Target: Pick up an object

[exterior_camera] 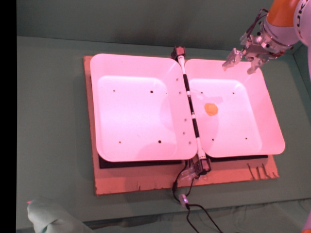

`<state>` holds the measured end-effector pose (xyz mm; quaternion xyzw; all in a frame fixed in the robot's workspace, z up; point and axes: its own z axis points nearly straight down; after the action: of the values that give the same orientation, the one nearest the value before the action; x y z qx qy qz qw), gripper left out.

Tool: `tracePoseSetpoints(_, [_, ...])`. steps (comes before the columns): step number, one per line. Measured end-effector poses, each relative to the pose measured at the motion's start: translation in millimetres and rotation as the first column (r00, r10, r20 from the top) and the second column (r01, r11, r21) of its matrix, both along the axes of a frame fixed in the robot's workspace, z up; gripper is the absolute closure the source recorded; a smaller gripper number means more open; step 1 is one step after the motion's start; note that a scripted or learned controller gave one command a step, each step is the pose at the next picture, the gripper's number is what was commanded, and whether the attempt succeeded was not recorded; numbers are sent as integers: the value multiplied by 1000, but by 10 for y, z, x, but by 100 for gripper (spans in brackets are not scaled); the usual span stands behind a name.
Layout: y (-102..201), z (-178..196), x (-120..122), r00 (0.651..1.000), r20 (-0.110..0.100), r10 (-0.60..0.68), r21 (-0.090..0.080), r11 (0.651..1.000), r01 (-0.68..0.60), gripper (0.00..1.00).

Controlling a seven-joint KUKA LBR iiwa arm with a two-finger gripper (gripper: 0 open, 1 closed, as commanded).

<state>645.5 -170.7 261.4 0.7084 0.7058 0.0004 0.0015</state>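
My pincer (241,62) hangs wide, holding nothing, over the right bin's (265,130) far rim; orange object (211,109) lies inside.

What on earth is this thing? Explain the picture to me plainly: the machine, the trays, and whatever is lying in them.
You are looking down at a slant from one camera fixed above a bench. The grey and orange shape at the top right is a robot arm; at its end sits a gripper with two fingers, spread apart with nothing between them, seen over the far corner of the right bin. Two shallow white bins lie side by side; a black and white rod runs along the seam between them. In the right bin lies one small orange object. The left bin shows a few dark dots. The arm's job is to pick up an object.
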Motion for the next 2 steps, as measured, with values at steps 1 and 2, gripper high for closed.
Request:
tracePoseSetpoints(1, [0,0,0,1000,0,0,0,1000,0,0])
tracePoseSetpoints(2, [-86,-576,-29,1000,-6,-1,0,1000,1,0])
